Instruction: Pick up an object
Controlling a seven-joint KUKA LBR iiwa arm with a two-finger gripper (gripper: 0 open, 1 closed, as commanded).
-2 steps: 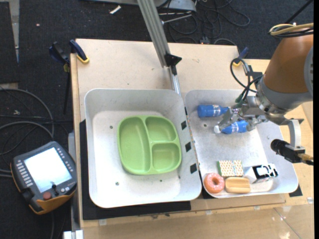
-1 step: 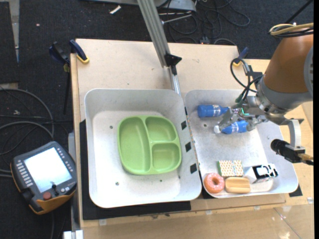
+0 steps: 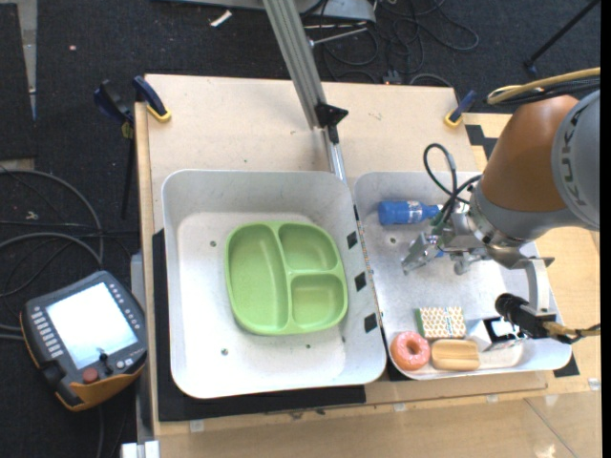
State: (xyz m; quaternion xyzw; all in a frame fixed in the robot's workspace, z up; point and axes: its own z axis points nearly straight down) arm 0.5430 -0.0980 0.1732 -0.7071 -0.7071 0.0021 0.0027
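My gripper [image 3: 437,260] hangs over the middle of the right bin [image 3: 391,284], fingers spread open with nothing between them. A blue bottle-like object [image 3: 406,212] lies just behind it, towards the bin's far side. Along the near edge of the same bin sit a pink donut [image 3: 411,350], a tan bun [image 3: 455,354] and a checkered block [image 3: 442,322]. These three lie nearer the camera than the gripper and apart from it.
The left bin [image 3: 191,256] holds a green divided plate [image 3: 285,277]. A slanted metal pole [image 3: 298,51] runs down to the bins' shared far corner. Clamps sit at the bench's back corners. A teach pendant [image 3: 84,337] lies on the floor at left.
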